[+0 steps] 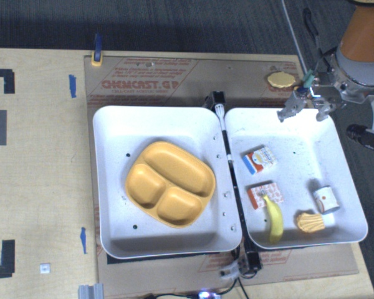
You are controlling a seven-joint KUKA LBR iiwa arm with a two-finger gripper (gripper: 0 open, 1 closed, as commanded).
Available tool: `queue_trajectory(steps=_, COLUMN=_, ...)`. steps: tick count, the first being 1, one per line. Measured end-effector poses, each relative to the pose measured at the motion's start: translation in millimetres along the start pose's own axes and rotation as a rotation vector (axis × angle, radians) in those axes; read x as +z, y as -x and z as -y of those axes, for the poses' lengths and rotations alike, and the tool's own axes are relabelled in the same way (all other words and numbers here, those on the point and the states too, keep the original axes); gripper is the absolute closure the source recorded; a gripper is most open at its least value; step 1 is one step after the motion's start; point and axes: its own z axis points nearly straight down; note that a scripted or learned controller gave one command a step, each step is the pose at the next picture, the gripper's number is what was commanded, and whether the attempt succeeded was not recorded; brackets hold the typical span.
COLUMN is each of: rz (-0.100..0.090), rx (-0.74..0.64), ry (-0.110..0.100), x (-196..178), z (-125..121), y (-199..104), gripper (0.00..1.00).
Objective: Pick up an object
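Observation:
My gripper (305,109) hangs over the far rim of the right bin (352,185), its two fingers spread open with nothing between them. In that bin lie a small red, white and blue carton (259,159), a red and white packet (263,194), a yellow banana (273,218) just in front of the packet, a ridged tan snack (310,222) and a small white cup with a red label (326,199). All of these lie well nearer the front than the gripper.
The left bin (109,167) holds a yellow three-compartment tray (169,182). A round tan cookie (281,80) lies on the cardboard behind the right bin. A black divider (227,161) runs between the bins. The arm's orange band (361,23) is at the upper right.

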Motion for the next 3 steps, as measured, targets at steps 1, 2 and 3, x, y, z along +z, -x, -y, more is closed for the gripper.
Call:
queue_trajectory(steps=1, rz=0.000, rx=0.001, ry=-0.001, x=143.3, z=59.2, y=-2.6, gripper=0.00)
queue_trajectory(steps=2, rz=0.001, rx=0.001, ry=0.014, x=178.8, z=130.9, y=-11.9, gripper=0.00)
queue_trajectory(steps=3, rz=0.009, rx=0.004, ry=0.023, x=166.8, z=128.6, y=-8.2, gripper=1.00)
